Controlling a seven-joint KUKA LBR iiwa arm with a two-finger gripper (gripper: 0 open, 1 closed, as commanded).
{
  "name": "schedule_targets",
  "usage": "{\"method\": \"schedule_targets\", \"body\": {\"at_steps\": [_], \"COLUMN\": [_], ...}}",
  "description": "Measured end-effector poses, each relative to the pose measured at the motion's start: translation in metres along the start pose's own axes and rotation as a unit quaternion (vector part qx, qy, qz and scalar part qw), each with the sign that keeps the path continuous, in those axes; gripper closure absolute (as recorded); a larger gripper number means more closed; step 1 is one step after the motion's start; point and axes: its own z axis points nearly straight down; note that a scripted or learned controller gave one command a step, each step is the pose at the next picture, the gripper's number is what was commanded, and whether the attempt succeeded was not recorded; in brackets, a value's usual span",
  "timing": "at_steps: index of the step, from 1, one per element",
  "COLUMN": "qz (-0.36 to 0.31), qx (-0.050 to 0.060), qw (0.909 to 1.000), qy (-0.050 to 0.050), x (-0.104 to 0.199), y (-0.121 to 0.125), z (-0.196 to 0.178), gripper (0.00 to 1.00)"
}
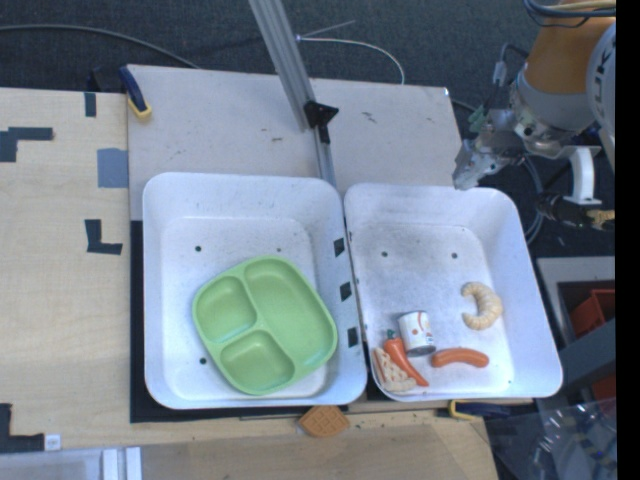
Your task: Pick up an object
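Note:
The right bin [440, 223] holds a pale croissant [482, 305] near its right wall, a small grey and white can [416, 331], a red sausage [460, 358], an orange carrot [405, 360] and a slice of pizza [394, 374] at the front. My gripper [470, 173] hangs above the bin's back right corner, well away from all of them. Nothing shows between its tips.
A green divided plate [264, 323] lies in the left bin [170, 268]. A slanted metal pole [285, 53] crosses the back board. A waffle-like piece [322, 421] lies on the bench in front of the bins. Cables hang at the right.

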Motion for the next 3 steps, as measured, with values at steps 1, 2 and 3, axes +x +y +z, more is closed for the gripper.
{"method": "schedule_targets", "body": {"at_steps": [1,2,3], "qz": [-0.002,-0.002,-0.002], "qx": [0.002,0.002,0.003], "qw": [1.0,1.0,1.0], "qy": [0.001,0.0,0.001], "x": [0.054,0.103,0.147], "y": [0.003,0.001,-0.005], "z": [-0.004,-0.006,0.008], "gripper": [1.0,1.0,1.0]}}
